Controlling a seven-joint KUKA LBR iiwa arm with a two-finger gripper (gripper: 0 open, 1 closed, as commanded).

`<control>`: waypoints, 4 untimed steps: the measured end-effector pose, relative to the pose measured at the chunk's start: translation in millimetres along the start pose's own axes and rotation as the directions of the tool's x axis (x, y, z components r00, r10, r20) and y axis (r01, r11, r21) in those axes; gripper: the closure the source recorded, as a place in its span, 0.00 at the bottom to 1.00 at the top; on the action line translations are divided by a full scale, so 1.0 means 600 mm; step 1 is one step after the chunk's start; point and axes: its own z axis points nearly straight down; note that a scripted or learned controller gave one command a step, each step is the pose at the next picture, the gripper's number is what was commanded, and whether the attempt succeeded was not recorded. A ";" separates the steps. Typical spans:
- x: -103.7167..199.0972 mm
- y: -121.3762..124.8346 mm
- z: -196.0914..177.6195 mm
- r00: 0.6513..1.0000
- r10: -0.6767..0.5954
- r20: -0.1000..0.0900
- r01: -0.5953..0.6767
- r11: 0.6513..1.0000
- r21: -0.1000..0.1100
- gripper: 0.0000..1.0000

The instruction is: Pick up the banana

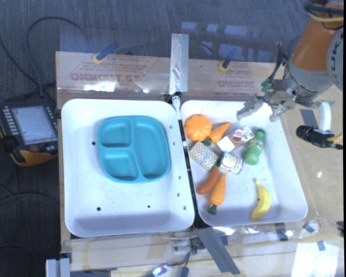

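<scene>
The yellow banana [261, 201] lies alone near the front right corner of the right bin [288, 172], its long axis running front to back. My gripper [259, 111] hangs over the far edge of that bin, well behind the banana. It is open, with nothing between its fingers [245, 109]. The grey arm with its orange band [311, 45] comes in from the upper right.
A pile sits in the right bin's far left half: an orange pumpkin [197, 127], carrots [217, 190], a green bottle [254, 150], small cartons and a can [232, 163]. The left bin [81, 172] holds a blue divided plate [132, 148]. A teach pendant [26, 128] lies left of the bench.
</scene>
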 end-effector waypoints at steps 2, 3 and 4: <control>-0.078 -0.224 0.119 0.999 0.032 0.000 -0.032 0.999 0.000 0.00; -0.062 -0.235 0.222 0.995 -0.095 -0.005 0.095 0.995 -0.009 0.00; -0.046 -0.233 0.221 0.999 0.045 0.006 -0.045 0.999 -0.019 0.00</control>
